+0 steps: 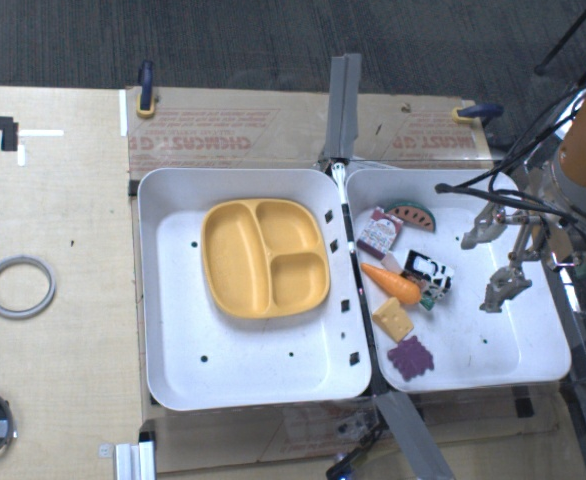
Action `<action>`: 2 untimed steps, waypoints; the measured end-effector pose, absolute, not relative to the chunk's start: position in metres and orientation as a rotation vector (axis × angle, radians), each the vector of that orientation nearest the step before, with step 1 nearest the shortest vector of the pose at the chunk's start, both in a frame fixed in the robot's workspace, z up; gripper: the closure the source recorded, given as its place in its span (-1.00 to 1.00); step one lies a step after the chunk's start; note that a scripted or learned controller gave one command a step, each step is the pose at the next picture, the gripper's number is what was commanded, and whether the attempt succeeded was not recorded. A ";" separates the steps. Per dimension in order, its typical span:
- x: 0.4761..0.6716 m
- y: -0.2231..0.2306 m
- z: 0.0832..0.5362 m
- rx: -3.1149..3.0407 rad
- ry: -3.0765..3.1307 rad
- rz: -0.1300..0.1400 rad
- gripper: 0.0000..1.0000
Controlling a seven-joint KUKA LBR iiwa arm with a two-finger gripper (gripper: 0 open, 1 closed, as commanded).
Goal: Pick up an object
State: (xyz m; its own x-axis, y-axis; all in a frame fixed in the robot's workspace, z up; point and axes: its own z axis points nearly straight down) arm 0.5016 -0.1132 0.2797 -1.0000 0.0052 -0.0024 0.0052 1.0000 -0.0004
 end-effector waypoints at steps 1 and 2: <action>0.478 -0.105 0.114 0.314 3.126 0.000 -1.00; 0.495 -0.103 0.091 1.132 2.931 -0.002 -1.00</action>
State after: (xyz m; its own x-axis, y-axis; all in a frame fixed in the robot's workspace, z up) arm 0.4950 -0.1032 0.0911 -0.7403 0.6723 0.0003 0.6723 0.7403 -0.0013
